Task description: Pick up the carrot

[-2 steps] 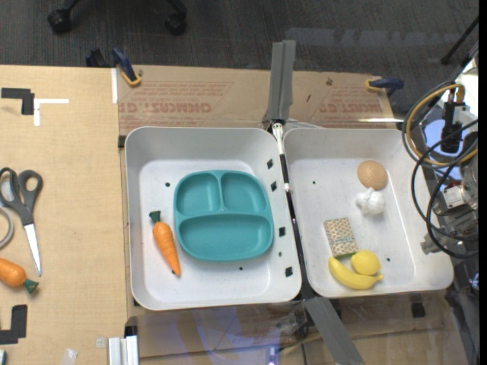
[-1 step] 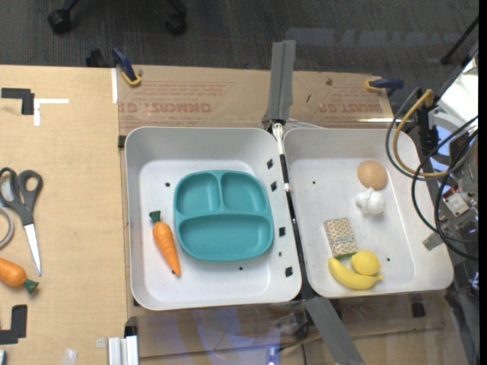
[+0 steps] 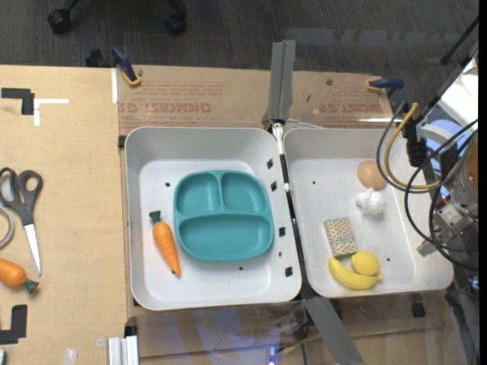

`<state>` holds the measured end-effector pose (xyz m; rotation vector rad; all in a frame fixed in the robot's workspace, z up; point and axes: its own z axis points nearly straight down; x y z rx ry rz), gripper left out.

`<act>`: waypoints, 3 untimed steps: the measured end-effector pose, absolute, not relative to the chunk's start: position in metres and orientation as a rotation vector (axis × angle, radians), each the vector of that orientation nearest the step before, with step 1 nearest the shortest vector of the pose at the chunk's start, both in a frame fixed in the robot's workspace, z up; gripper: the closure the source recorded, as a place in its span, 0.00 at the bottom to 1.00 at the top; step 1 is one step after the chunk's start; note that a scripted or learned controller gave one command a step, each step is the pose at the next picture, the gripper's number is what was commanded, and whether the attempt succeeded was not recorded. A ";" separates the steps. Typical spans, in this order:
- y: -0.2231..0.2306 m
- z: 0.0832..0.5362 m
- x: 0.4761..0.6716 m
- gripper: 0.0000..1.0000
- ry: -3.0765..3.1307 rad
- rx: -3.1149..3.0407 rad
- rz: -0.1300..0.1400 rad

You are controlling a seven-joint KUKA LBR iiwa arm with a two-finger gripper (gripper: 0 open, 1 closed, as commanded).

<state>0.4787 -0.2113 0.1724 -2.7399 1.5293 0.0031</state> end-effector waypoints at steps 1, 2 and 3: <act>-0.209 0.221 0.506 1.00 0.741 -3.049 0.000; -0.188 0.169 0.508 1.00 0.533 -3.093 0.003; -0.220 0.287 0.544 1.00 0.311 -3.121 -0.004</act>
